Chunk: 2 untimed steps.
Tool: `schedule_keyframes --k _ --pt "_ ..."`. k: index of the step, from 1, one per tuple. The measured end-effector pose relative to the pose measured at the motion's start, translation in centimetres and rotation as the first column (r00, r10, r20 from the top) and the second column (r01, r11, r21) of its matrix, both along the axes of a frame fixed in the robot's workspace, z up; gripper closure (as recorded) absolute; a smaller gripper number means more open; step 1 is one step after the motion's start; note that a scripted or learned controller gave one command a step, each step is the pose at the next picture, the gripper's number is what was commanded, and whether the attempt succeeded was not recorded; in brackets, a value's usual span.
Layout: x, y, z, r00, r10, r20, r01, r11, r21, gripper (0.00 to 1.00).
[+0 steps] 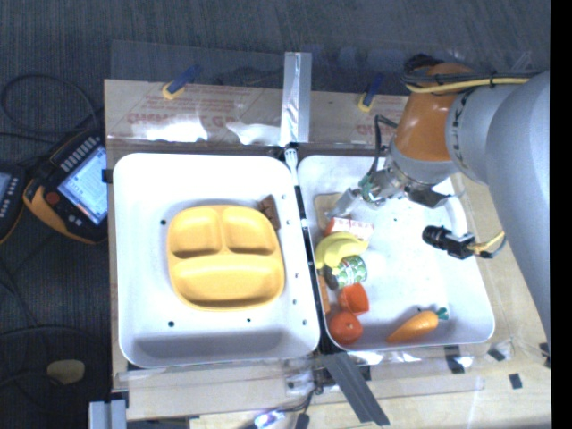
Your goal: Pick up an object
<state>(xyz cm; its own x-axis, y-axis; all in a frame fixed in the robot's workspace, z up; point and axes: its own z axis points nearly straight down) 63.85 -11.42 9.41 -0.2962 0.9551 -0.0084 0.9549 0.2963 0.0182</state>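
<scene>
Toys (344,271) crowd right bin's (465,315) left wall.

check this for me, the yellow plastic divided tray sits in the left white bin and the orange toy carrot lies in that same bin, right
Not quite. The yellow plastic divided tray does sit in the left white bin, but the orange toy carrot lies in the right white bin, near its front edge. The camera view shows this.
</scene>
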Motion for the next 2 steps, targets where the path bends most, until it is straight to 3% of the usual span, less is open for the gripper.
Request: schedule_keyframes --k 1,2 --pt "-4.0 1.4 0.0 0.987 0.163 0.002 -0.163 0.987 -0.004 0.00" --pt "-3.9 1.5 1.0 0.987 0.163 0.002 -0.163 0.987 0.000 1.00"
